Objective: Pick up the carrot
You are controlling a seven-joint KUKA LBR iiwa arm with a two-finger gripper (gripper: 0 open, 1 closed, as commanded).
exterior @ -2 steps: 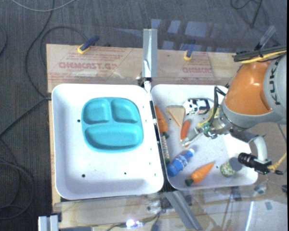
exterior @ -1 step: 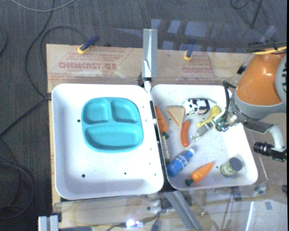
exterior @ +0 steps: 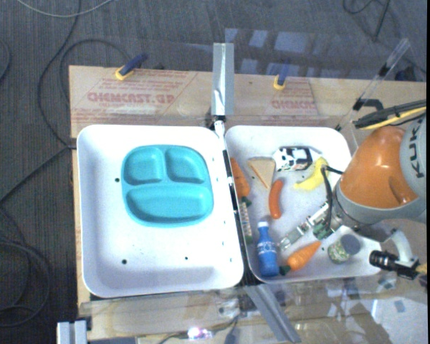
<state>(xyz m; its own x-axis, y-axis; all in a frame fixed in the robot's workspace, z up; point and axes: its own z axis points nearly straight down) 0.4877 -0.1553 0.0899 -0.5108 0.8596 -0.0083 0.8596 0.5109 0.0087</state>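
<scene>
Three carrots point(exterior: 303, 254) — gripper point(exterior: 309, 228) near one, its grip unclear — one bottle point(exterior: 266, 249).

Two bins point(exterior: 100, 264), three carrots point(exterior: 275, 198)

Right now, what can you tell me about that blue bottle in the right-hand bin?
The blue bottle is small, seemingly plastic, with a white cap and a pale label. It lies on its side near the right bin's front-left corner, cap pointing away from the front wall. A carrot lies close beside its base; whether they touch is unclear.
</scene>
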